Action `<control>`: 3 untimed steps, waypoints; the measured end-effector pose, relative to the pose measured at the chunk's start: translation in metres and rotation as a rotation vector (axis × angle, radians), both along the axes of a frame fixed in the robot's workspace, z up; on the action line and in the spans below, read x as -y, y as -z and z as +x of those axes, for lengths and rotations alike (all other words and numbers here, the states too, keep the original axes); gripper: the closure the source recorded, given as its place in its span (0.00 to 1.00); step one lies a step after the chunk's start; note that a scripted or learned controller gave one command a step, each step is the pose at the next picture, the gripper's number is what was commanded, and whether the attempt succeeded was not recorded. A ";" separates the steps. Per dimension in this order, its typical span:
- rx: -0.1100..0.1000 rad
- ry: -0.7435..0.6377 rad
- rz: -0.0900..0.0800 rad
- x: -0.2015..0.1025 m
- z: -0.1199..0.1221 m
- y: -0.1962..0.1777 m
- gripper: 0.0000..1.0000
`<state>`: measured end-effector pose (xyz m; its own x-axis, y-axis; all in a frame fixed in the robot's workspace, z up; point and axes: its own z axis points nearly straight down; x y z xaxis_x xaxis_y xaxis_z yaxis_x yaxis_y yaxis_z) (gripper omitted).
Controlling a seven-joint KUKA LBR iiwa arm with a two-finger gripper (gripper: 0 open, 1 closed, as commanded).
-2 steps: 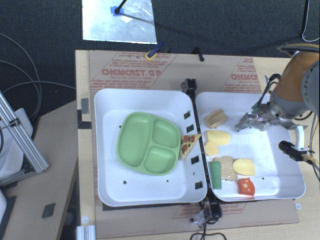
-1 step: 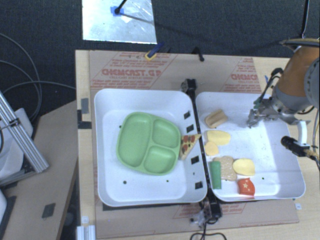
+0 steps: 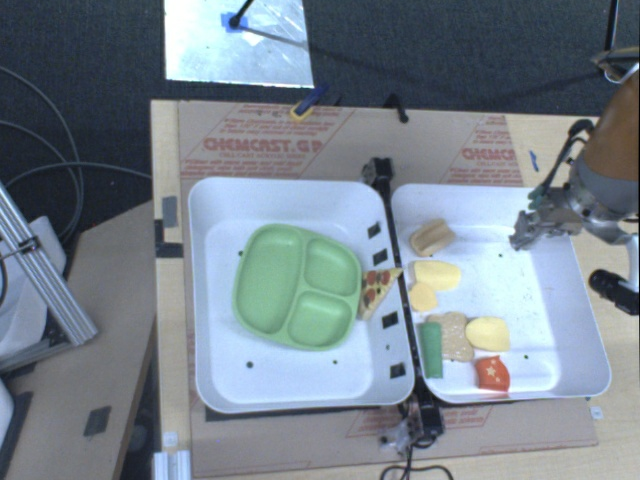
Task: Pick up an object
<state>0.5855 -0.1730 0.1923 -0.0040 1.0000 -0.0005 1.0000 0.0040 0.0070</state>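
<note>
The right bin (image 3: 560, 298) holds several toy foods: a tan bread piece (image 3: 432, 236), two yellow pieces (image 3: 437, 274) (image 3: 488, 333), a small yellow piece (image 3: 423, 297), a beige cracker (image 3: 455, 334), a green stick (image 3: 431, 350) and a red piece (image 3: 492, 373). A pizza slice (image 3: 376, 288) lies on the divider edge of the left bin. My gripper (image 3: 527, 232) hangs at the right bin's upper right, clear of the foods, with nothing seen between its fingers.
A green sectioned plate (image 3: 296, 286) rests in the left bin (image 3: 220, 228). The arm's wrist (image 3: 610, 183) enters from the right. Cardboard (image 3: 260, 143) lies under both bins. A metal sheet (image 3: 237, 28) lies beyond the bench.
</note>
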 end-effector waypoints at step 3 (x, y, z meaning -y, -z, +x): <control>-0.013 0.007 0.002 0.034 -0.102 -0.095 1.00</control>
<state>0.4839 -0.2073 0.2876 0.0029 1.0000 0.0017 1.0000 -0.0029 -0.0059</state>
